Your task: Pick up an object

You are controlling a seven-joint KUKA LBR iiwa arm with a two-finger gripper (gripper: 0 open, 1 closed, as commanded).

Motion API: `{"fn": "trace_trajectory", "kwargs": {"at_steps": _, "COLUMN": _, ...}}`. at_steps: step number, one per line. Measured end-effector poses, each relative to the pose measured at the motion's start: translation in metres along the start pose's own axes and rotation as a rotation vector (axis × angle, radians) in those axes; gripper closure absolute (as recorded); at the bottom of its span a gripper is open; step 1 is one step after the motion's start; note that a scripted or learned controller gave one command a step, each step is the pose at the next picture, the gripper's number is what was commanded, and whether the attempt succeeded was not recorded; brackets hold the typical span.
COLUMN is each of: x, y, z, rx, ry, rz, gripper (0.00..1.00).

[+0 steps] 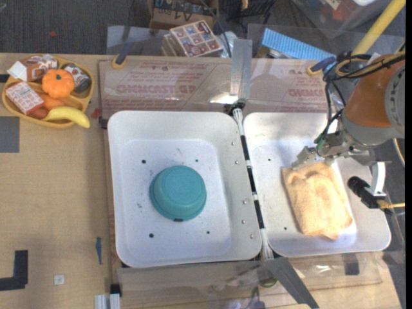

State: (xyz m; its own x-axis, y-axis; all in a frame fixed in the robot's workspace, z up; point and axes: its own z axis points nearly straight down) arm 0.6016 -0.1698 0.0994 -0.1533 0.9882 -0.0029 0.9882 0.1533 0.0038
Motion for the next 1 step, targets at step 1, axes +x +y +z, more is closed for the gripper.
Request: {"fn": "trace_trajectory", "kwargs": {"at_steps": 1, "x": 0.0761, "y": -0.0163, "z": 0.0092, "rx": -0.007, "ry": 0.000, "rz": -0.130, "gripper": 0.00}}
